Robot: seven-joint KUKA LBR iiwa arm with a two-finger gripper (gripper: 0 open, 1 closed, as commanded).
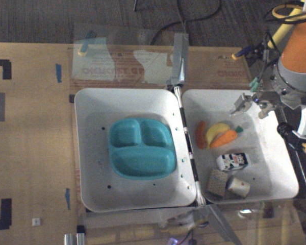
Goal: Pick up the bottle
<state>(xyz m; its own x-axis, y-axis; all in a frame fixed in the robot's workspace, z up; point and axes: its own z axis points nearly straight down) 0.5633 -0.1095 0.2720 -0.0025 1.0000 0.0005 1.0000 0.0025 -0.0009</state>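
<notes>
The bottle (232, 161) is small and white with black markings, and it lies on its side in the right bin (275, 157), near the middle. My gripper (252, 107) hangs over the far part of that bin, up and to the right of the bottle and well apart from it. Its two fingers are spread open with nothing between them.
Left of the gripper lie a toy carrot (225, 137), a yellow piece (216, 132) and an orange-red piece (201, 134). A tan block (218, 181) and a small cup-like cylinder (238, 187) sit in front of the bottle. The left bin (86, 152) holds a teal divided plate (142, 148).
</notes>
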